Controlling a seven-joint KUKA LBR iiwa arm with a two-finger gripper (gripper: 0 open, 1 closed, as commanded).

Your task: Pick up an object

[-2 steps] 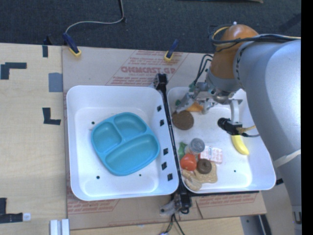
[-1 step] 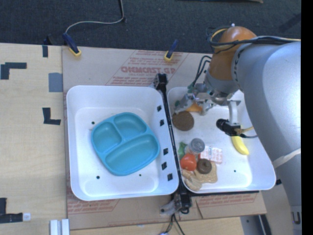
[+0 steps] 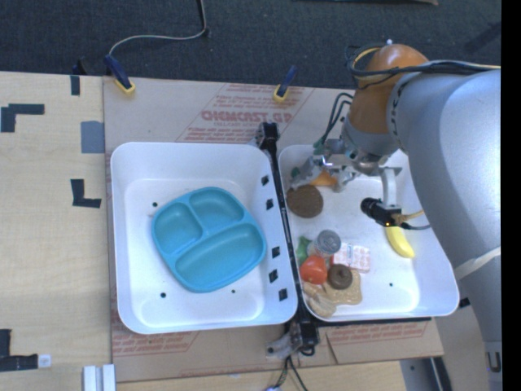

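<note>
My gripper is low in the far left part of the right bin, just above a brown round disc. A small orange piece shows right beside the gripper. Nearer the front lie a grey can, a red tomato, a chocolate donut on a tan flat piece, a white and red packet and a green bit. A yellow banana lies toward the right side. Nothing is visibly held.
The left bin holds a blue divided plate. A black divider runs between the two bins. My grey arm covers the right bin's far right corner.
</note>
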